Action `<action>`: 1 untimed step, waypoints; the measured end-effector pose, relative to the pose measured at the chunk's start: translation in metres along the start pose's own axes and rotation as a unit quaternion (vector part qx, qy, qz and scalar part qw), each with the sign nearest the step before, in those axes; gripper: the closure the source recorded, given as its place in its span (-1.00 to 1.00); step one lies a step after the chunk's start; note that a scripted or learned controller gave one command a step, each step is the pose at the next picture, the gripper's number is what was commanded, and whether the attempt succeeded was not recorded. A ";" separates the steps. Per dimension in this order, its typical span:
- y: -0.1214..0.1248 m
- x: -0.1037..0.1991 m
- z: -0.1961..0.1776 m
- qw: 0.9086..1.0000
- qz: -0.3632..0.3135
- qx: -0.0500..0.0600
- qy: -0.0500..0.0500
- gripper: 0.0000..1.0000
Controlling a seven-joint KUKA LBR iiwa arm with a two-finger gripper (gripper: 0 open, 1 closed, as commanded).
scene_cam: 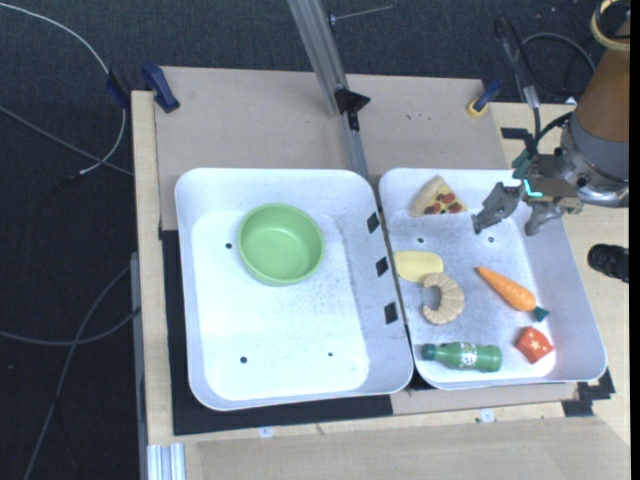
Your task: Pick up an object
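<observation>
Desk (250, 118) carrying two bins. Fingers (512, 212) hanging open, gripping nothing, over right bin (580, 298). Carrot (508, 288) lying just below them. Pick not yet made.

- I read this as a robotics lab: a plywood bench (250, 118) clamped with blue clamps (158, 86).
- Loose cables (60, 28) trail across dark carpet (60, 268).

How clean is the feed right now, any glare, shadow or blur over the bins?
Camera view: light is even and soft; the white right bin shows no strong glare; the gripper looks slightly soft against it; the carrot and green bowl read sharp, with faint shadows.
</observation>
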State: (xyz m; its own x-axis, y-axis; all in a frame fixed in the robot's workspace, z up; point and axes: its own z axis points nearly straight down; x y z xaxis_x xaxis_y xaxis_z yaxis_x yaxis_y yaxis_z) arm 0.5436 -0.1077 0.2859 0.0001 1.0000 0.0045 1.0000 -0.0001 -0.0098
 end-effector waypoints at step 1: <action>0.001 0.000 -0.002 1.000 0.000 -0.002 0.000 -1.00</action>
State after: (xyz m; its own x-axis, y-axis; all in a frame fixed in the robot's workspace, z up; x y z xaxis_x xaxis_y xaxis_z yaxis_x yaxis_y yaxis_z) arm 0.5442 -0.1077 0.2876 -0.0002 1.0000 0.0042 1.0000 0.0002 -0.0062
